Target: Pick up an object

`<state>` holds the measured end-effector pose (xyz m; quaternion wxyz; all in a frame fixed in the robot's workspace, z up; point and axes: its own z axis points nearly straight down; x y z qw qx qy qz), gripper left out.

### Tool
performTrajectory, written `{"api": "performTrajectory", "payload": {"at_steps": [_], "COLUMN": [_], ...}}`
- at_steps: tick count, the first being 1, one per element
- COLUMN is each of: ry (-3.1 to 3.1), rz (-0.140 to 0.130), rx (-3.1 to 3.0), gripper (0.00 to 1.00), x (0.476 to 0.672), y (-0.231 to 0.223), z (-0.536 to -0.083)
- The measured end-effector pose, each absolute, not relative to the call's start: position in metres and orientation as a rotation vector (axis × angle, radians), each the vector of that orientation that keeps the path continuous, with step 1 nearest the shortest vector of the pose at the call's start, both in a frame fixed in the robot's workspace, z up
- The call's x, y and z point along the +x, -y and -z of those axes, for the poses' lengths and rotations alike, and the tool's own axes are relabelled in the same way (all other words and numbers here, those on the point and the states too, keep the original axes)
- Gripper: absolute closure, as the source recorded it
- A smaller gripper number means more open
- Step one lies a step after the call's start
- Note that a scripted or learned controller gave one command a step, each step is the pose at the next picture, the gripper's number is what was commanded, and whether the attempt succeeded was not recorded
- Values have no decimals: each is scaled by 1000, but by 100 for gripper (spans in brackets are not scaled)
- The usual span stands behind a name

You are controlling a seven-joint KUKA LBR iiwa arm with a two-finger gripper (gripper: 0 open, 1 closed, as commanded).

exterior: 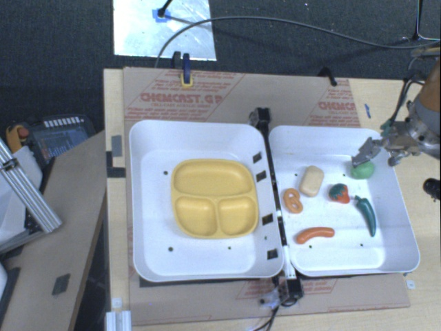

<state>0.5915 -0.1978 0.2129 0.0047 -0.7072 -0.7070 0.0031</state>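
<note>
Toys lie scattered across the right bin [396, 254]: a green ball [363, 169] at about two o'clock near the far rim, a cream block [311, 181], a pretzel [293, 201], a strawberry-like piece [338, 193], a dark green pepper [366, 214] and a sausage [315, 234] toward six o'clock. My gripper [378, 152] hangs at the ball's one o'clock, fingers spread apart with nothing between them — one tip just beside the ball, seemingly above it. The left bin [148, 254] carries a yellow divided tray [210, 207]. I judge this the approach, not yet the grasp. Next I would need to centre over the ball, drop until my tips straddle it, then close — round as it is, it could squirt sideways.
</note>
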Motion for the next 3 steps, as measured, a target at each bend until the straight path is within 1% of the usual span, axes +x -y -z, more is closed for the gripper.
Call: {"api": "performTrajectory", "payload": {"at_steps": [1,2,3], "ry": [2226,2222,2221], "rz": [1,-1,-2], "rx": [-2219,-2220,-2218], "gripper": [0,0,0], "x": [594,594,589], "y": [197,205,201], "z": [-221,-176,-115]}}
